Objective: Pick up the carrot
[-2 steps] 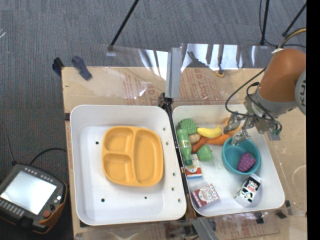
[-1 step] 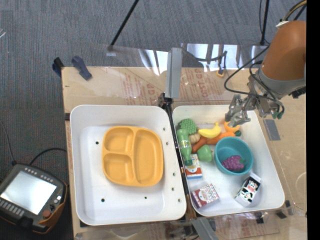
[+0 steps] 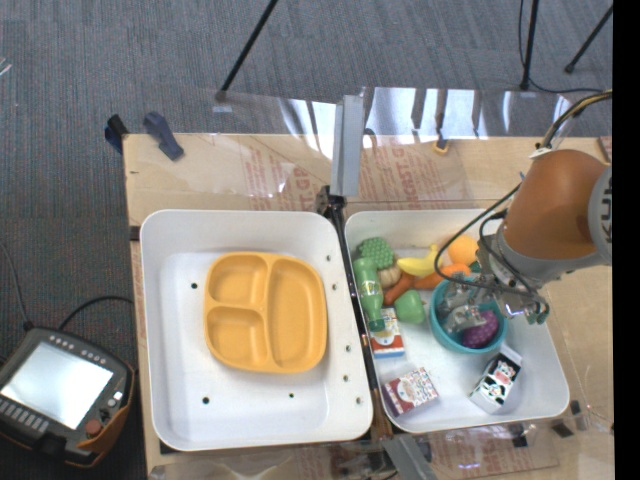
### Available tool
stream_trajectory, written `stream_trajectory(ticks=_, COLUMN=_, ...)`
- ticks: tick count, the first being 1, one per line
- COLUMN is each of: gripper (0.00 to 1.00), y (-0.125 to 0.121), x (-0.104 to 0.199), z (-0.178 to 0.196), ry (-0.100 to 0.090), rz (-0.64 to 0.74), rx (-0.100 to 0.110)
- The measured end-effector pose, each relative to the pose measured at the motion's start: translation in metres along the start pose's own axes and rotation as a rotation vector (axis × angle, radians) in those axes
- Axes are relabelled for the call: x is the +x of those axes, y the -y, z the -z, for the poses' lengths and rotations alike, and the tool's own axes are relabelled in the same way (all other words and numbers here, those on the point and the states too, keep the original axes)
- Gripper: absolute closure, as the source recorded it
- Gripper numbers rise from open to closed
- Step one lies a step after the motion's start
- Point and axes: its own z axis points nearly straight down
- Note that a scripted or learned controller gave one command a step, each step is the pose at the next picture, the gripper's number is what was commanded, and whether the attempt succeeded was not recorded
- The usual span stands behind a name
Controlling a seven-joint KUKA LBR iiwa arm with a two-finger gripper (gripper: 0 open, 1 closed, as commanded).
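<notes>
So the pick hasn't happened yet as far as I can tell. The small orange carrot with the reddish tapered body [image 3: 408,285] is lying in the right-hand shallow white bin [image 3: 545,393], up near the bin's left-middle, wedged into a pile of toy food: a yellow plastic banana [image 3: 418,264] just above it, a bumpy green vegetable [image 3: 374,250] to its upper left, a green bottle-shaped piece [image 3: 369,293] beside it along the bin's left wall, and a green pepper-ish thing [image 3: 411,308] touching it from below. Nothing is lifted, so basically the whole job is left: get over the carrot, close on it, raise it.

The grey arm with its orange band [image 3: 553,208] comes in from the right and is bent down over the right bin. Its two-finger gripper [image 3: 470,315] is pointing down into a teal round bowl [image 3: 441,330] that has something purple [image 3: 482,335] in it. That's beside the carrot, not on it.

Whether the jaws are apart or together, I honestly can't tell; the wrist hides them and it's all murky in the bowl.

The left bin [image 3: 170,268] just holds a yellow divided plate [image 3: 266,311].
</notes>
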Motion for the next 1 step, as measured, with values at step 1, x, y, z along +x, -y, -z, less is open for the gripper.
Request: stream_trajectory(ticks=1, gripper=0.00, y=0.0026, x=-0.0002, z=0.0014, ry=0.002, rz=0.000, rx=0.006)
